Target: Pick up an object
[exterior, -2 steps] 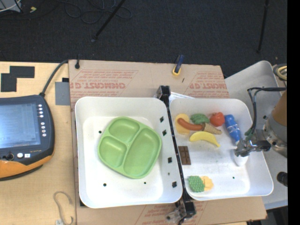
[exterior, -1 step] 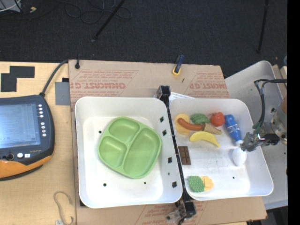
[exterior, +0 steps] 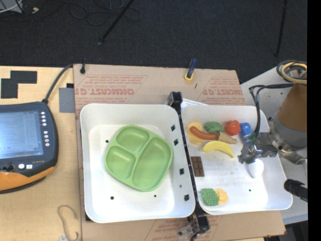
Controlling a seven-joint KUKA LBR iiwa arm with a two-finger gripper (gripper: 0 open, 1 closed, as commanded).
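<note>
Toy food is clustered in the upper part of the right bin (exterior: 273, 200): a hot dog (exterior: 202, 133), a green leafy piece (exterior: 214, 126), a red tomato (exterior: 232, 127), a blue object (exterior: 245, 129) and a yellow banana (exterior: 219, 147). A brown block (exterior: 197, 166) lies near the divider, and a green and yellow corn piece (exterior: 214, 197) sits by the near rim. A green divided plate (exterior: 139, 157) is laid in the left bin (exterior: 95, 185).

The gripper (exterior: 251, 153) is seen low over the right bin, just right of the banana and just below the blue object, with a small white object (exterior: 256, 169) just beneath it. Whether it is wide or narrow cannot be told (the grey metal at the tip is too small and dark to be read), and nothing is seen held.

The step in hand is judged to be the approach or descent onto a chosen item; no lift has been achieved. For the next move, a single target must be settled on, the tip centred over it and lowered squarely. Crowding among the toys is a risk: a neighbour could be nudged or caught instead.
</note>
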